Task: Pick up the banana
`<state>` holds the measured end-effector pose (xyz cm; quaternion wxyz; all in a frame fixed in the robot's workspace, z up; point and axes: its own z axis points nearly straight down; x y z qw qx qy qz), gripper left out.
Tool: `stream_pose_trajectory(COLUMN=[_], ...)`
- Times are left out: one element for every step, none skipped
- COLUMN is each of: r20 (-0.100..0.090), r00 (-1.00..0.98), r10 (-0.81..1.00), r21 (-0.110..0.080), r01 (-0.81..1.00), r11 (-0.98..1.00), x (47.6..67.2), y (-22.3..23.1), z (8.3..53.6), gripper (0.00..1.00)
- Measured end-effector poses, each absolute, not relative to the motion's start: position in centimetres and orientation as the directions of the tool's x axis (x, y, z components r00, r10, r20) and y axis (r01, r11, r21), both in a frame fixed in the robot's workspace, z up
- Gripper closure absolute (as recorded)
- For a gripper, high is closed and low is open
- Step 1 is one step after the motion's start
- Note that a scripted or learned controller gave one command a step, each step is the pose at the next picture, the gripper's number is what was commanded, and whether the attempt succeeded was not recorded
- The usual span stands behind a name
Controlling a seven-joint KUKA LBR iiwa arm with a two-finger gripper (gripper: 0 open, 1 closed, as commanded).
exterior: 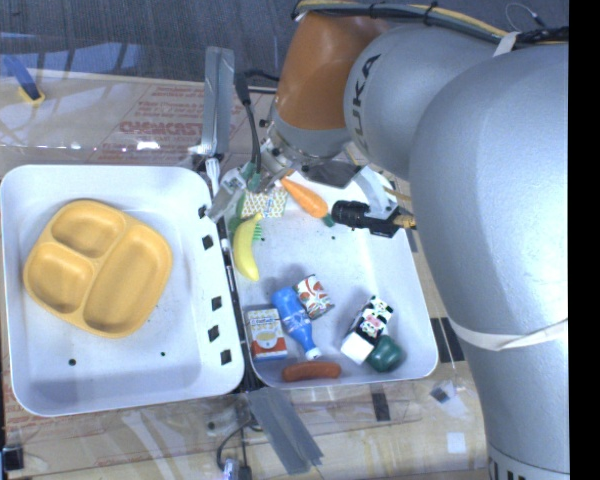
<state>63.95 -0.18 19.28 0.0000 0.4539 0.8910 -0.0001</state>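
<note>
Over on the left, the left bin (40, 368) carries a yellow divided plate (98, 265). Across the middle rims, the banana (245, 248) lies in the right bin (405, 298), hard against its left wall, toward the far end. Just beyond it sits the hand (238, 190), low at the bin's far left corner, right above the banana's far tip; whether it is apart or together, I cannot tell. Next comes a carrot (306, 197), a blue bottle (294, 320), a small carton (267, 332), a sausage (312, 371), then a cow-patterned box (368, 329) near right.
</note>
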Motion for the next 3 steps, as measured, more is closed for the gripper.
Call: stream_pose_trajectory(r20=[0.001, 0.003, -0.001], r00=[-0.515, -0.650, -0.628], r10=[0.857, 0.760, 0.778], r21=[-0.002, -0.003, 0.000], r01=[0.857, 0.760, 0.778], r11=[0.515, 0.650, 0.628], x=[58.4, 56.7, 54.9], y=[-5.0, -1.1, -0.8], z=[19.2, 19.1, 27.9], gripper=[0.00, 0.00, 0.00])
